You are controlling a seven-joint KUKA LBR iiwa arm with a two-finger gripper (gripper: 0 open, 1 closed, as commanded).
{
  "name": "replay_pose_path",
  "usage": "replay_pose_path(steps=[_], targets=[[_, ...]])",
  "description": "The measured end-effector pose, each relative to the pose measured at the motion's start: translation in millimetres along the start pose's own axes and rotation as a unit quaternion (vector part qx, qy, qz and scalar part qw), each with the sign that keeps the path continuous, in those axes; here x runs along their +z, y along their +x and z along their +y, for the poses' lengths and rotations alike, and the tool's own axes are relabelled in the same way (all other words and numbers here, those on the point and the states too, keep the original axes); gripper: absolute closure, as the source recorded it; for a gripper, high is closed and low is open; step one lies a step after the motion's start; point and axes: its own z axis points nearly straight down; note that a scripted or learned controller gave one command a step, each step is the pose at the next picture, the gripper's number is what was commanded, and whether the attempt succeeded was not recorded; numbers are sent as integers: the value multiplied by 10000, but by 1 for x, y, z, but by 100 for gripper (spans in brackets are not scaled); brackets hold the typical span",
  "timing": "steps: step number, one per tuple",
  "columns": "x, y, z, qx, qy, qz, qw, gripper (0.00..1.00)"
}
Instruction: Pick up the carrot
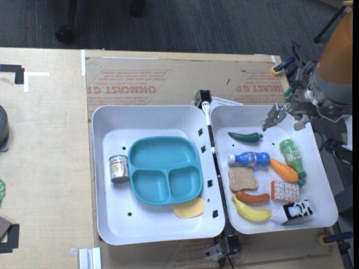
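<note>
The orange carrot (283, 171) lies aslant in the right bin (328, 189), between a blue bottle (249, 159) and a green bottle (292, 156). My gripper (287, 119) hangs over the far part of that bin, above and behind the carrot and apart from it. Its fingers (272, 118) stand open with nothing between them. The orange-banded arm comes in from the right edge.
The right bin also holds a green pepper (245, 136), a bread slice (242, 179), a sausage (252, 196), a banana (251, 211), a pink packet (285, 191) and a black-and-white carton (297, 210). In the left bin (101, 150) sit a teal divided plate (165, 170), a small can (118, 168) and a yellow slice (189, 208).
</note>
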Motion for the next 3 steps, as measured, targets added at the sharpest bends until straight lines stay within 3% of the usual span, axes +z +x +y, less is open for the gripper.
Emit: replay_pose_path(steps=[1, 2, 3], targets=[[106, -20, -60, -1633, -9, 5, 9866, 0], [173, -30, -60, -1497, -28, 5, 9887, 0], [163, -31, -58, -1456, -44, 9, 9893, 100]])
